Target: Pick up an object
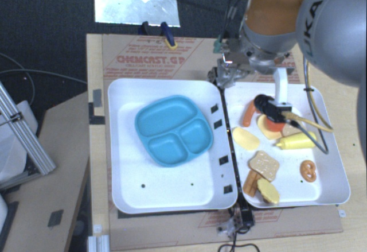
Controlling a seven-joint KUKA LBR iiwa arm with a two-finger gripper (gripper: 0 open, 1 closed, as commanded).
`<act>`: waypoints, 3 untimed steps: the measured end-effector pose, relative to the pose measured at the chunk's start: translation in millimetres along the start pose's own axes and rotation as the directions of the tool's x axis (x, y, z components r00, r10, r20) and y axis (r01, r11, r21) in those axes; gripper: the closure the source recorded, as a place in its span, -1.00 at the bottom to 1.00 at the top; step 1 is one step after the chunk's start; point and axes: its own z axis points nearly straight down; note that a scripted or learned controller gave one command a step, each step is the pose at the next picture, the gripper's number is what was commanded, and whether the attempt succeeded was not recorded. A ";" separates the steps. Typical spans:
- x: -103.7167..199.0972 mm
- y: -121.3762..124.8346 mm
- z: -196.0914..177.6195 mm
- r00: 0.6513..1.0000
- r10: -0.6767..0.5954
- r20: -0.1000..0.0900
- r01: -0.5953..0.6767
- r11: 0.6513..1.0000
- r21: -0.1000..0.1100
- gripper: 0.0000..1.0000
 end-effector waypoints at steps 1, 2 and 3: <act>22.0 45.4 18.7 1.000 -0.008 0.000 0.008 1.000 0.008 1.00; 93.4 67.7 43.7 1.000 -0.012 -0.002 0.012 1.000 0.010 1.00; 113.6 57.0 96.7 1.000 -0.008 0.000 0.008 1.000 0.015 1.00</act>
